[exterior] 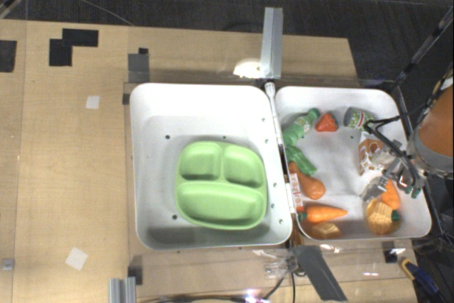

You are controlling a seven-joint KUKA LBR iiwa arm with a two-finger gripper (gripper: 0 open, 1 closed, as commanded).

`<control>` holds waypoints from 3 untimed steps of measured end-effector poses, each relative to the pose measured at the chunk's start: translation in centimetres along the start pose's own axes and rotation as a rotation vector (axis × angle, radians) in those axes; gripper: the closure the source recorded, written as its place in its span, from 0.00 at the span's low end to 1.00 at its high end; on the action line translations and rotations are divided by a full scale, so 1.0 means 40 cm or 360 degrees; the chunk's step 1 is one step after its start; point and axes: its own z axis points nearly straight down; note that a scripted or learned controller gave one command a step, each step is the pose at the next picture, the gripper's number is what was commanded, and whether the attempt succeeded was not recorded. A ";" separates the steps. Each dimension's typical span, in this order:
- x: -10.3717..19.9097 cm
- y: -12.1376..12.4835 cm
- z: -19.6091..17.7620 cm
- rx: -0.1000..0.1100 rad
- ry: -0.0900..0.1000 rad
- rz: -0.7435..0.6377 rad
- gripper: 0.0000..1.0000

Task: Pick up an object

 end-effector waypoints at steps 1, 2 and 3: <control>0.000 0.000 0.000 -0.0001 0.0000 0.0016 0.00; 0.000 0.000 0.000 0.0000 0.0000 0.0001 0.00; 0.001 0.002 0.001 -0.0003 0.0002 0.0054 0.00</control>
